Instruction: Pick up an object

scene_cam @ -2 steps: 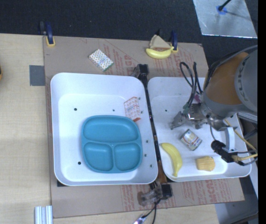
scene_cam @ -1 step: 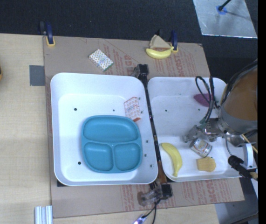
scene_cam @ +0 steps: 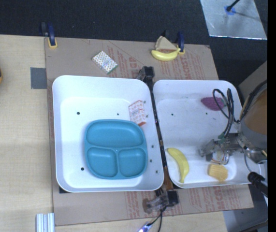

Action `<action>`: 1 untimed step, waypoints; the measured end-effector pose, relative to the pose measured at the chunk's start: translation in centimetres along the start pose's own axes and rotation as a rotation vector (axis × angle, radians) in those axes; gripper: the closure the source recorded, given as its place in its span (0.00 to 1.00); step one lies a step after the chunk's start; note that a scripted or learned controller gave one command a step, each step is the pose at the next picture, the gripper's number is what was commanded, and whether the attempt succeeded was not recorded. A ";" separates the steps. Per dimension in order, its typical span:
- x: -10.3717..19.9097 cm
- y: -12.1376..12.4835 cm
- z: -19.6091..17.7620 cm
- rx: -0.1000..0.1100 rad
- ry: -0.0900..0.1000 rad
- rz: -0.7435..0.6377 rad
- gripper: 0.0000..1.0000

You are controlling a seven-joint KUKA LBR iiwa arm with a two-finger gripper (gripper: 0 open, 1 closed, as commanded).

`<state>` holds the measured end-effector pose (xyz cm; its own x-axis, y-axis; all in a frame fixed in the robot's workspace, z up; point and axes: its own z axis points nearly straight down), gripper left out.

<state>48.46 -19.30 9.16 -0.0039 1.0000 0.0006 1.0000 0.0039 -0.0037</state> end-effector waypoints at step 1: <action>-1.4 6.0 -14.0 -0.003 -0.002 0.000 0.00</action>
<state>54.51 -20.68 23.14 -0.0040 1.0000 -0.0012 1.0000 0.0040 -0.0005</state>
